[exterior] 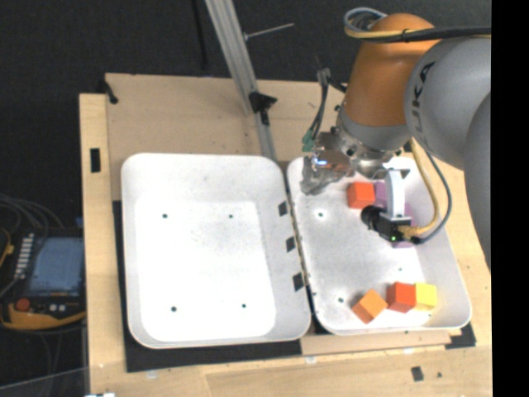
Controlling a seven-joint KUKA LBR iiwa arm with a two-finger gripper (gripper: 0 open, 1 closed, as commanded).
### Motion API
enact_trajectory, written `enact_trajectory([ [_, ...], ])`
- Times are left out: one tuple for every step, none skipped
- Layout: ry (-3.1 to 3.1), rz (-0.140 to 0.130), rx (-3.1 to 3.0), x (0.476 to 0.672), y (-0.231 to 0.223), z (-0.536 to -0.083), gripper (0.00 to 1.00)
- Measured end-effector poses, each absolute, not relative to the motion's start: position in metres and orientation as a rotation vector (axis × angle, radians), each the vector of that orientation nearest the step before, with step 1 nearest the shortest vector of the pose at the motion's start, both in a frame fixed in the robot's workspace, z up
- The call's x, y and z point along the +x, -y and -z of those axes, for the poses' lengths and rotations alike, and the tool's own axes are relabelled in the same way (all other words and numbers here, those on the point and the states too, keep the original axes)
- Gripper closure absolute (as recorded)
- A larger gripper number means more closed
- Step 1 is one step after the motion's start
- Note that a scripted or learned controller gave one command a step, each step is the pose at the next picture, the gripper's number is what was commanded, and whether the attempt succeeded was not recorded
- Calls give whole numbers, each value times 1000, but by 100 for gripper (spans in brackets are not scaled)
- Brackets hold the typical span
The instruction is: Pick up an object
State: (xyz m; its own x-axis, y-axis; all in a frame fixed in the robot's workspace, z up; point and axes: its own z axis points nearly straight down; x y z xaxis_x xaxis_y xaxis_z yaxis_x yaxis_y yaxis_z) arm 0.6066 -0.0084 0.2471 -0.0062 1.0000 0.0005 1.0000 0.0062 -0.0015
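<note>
My gripper hangs over the far left corner of the right bin, close to its left wall. An orange block lies just to the right of the gripper, apart from it. A purple piece sits right behind that block, partly hidden by the wrist hardware. At the near end of the same bin, an orange block, a red-orange block and a yellow block lie in a row. Nothing shows between the fingers.
The left bin lies beside the right one, with black clips along the shared edge. A slanted metal pole rises behind the bins. The wooden bench ends just beyond them.
</note>
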Motion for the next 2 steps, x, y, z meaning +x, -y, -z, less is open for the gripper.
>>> enact_trajectory([
  [2229,2,-2211,587,-41,-252,100],
  [2229,2,-2211,561,-86,-258,100],
])
